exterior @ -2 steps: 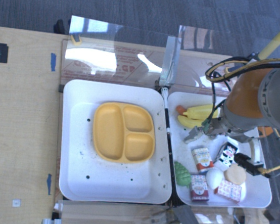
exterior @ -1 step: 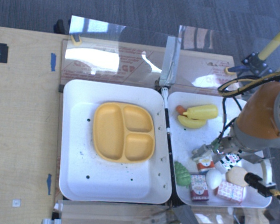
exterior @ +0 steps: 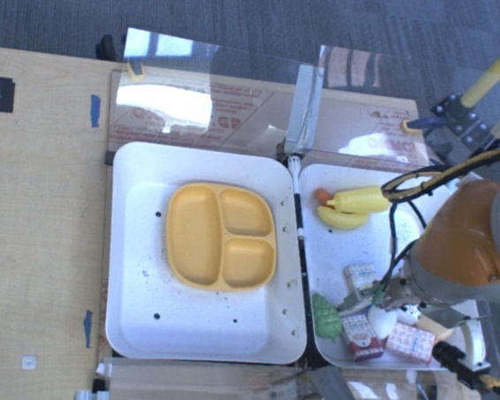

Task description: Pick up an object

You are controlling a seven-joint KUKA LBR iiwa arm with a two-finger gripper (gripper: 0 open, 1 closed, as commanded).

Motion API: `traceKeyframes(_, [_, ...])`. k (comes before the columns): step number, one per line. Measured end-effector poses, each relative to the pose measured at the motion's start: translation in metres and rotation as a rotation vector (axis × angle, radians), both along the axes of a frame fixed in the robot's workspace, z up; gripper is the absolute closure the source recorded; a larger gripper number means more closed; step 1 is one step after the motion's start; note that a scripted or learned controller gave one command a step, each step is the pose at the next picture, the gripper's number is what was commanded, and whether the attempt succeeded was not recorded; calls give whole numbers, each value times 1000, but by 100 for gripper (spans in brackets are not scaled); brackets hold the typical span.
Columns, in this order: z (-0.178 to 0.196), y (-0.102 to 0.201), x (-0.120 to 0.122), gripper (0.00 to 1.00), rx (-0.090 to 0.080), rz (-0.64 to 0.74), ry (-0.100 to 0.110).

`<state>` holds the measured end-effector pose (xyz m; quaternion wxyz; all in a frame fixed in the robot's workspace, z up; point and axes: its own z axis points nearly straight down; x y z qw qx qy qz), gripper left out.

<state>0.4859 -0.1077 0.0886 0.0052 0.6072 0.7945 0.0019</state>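
Several small items crowd the right bin [exterior: 351, 250]; the end effector [exterior: 388, 300] hangs just above them, a red-white carton [exterior: 360, 333] at its seven o'clock. Its grip state is unclear.

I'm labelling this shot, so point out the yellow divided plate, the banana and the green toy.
yellow divided plate [exterior: 195, 233], camera view, on its large left compartment.
banana [exterior: 341, 218], camera view, on its curved middle.
green toy [exterior: 325, 318], camera view, on its body.

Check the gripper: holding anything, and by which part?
Cannot be told. The gripper sits low over the clutter in the right bin, beside a small carton; the arm hides the contact.
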Motion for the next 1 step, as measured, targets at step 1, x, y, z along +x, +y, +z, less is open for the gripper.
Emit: traceKeyframes(1, [99,23,-4,0,4,-111,3])
